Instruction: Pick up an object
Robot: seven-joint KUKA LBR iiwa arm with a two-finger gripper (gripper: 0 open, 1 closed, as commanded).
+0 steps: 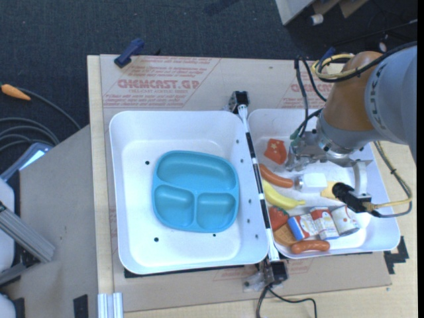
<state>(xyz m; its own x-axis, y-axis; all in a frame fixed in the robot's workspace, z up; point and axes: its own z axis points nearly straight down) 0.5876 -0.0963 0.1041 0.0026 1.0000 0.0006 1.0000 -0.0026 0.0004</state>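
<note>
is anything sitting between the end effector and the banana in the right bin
Nothing visible does. The end effector hangs over the right bin just above the banana, with a hot dog lying beside that gap, not across it.

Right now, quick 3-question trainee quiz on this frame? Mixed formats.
1. True or false: the blue divided plate lies in the left bin.
2. Multiple choice: the banana lies (A) on the blue plate, (B) in the right bin beside the divider, (C) on the cardboard outside the bins.
3. Fill in: the pincer hangs over the ____ bin, close to the strawberry.

Key: 1 true; 2 B; 3 right.
</note>
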